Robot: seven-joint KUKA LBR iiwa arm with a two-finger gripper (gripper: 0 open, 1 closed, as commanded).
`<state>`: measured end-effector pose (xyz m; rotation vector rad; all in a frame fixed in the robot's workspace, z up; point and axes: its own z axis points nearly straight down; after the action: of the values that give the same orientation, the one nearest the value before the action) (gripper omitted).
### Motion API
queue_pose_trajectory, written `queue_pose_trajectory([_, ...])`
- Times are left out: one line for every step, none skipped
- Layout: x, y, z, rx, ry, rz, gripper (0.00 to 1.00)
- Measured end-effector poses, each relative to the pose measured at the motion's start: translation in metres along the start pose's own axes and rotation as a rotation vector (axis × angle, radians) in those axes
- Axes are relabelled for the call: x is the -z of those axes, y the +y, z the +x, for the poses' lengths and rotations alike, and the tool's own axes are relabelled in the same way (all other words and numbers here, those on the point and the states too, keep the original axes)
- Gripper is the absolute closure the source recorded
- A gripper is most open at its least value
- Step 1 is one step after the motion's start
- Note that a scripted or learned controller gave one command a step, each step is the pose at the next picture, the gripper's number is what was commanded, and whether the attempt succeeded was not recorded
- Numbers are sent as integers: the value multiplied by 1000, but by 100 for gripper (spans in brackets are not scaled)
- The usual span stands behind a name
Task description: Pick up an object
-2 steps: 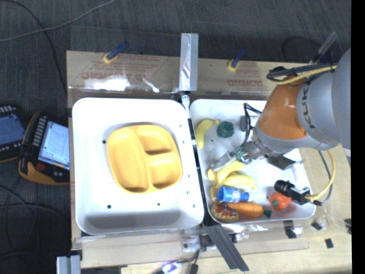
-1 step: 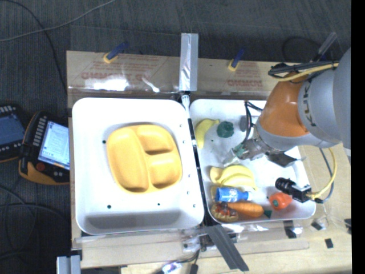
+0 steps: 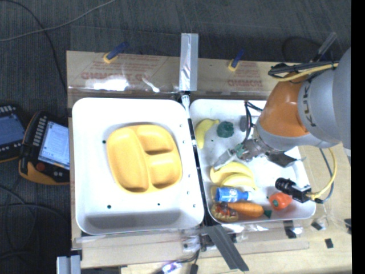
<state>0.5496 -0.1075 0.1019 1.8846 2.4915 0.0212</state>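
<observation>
My grey arm [image 3: 319, 104], orange-banded above the wrist, reached in from the right over the tabletop [image 3: 80, 67] and its two white bins. The left bin [image 3: 91, 210] carried a yellow divided tray [image 3: 144, 156], lying flat near its centre. The right bin [image 3: 197, 110] held the smaller pieces. A bunch of yellow bananas [image 3: 235, 174] lay mid-bin, and a single yellow fruit [image 3: 204, 131] rested against the bin's left wall. Beside that fruit sat a small dark green object [image 3: 226, 129]. Along the near edge, an orange carrot [image 3: 246, 209] lay just below a blue and white bottle [image 3: 232, 195]. To their right was a small red and green item [image 3: 279, 201]. My gripper [image 3: 242, 151] hung low over the bin, just above the bananas and to the right of the green object. Whether it was released or clenched, I could not tell from this angle.
</observation>
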Motion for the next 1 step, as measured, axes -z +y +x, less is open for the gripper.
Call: queue_pose_trajectory([-8,-24,-5,91,-3,-1,0])
